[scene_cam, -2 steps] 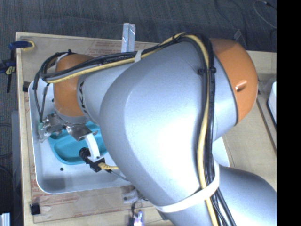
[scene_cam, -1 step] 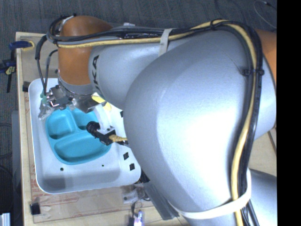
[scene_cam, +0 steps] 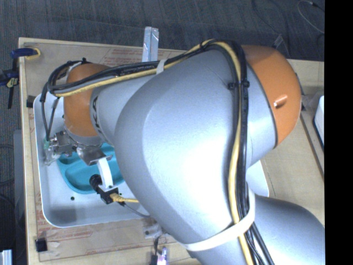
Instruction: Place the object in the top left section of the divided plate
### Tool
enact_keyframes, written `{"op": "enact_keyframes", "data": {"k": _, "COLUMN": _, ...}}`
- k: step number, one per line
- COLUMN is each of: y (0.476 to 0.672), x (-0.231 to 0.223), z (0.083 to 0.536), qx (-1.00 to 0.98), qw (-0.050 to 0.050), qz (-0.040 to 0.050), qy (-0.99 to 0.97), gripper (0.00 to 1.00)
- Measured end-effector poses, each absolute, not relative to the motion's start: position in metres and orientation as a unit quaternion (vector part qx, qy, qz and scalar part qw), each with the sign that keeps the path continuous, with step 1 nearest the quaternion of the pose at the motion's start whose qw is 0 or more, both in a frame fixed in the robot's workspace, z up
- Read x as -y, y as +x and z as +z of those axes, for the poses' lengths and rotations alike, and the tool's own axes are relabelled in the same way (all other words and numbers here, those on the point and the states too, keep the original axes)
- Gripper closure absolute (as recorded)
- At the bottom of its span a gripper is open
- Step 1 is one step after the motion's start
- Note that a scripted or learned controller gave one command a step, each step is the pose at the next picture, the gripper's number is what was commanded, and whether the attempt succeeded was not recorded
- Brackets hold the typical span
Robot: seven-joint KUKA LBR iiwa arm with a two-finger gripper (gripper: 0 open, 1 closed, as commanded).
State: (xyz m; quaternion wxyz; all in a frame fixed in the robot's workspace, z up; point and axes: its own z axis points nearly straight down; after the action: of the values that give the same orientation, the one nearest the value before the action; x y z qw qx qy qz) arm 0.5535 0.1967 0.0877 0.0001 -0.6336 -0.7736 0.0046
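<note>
Dark carpet surrounds a pale wooden bench (scene_cam: 33, 59) bearing a shallow white bin (scene_cam: 52, 203) at the left. Within it lies the divided plate (scene_cam: 83, 176), bright blue and glossy, with a raised rim; most of it is hidden under the arm. The object to be placed cannot be made out. Over the plate's left part hangs the gripper (scene_cam: 54, 148), probably lowered for the placing; whether it is apart or together I cannot tell. The grey arm (scene_cam: 187, 148) with its orange band (scene_cam: 83, 115) covers the bench's middle.
</note>
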Motion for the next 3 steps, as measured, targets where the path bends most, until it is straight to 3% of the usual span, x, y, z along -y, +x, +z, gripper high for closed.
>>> {"op": "enact_keyframes", "data": {"k": 1, "y": 0.507, "x": -0.205, "z": 0.092, "qx": 0.666, "qw": -0.004, "qz": -0.0021, "qy": -0.746, "gripper": 0.0}}
{"op": "enact_keyframes", "data": {"k": 2, "y": 0.499, "x": -0.204, "z": 0.09, "qx": 0.569, "qw": 0.0, "qz": -0.0022, "qy": -0.822, "gripper": 0.0}}
{"op": "enact_keyframes", "data": {"k": 3, "y": 0.533, "x": -0.219, "z": 0.169, "qx": 0.533, "qw": 0.002, "qz": 0.0054, "qy": -0.846, "gripper": 0.0}}
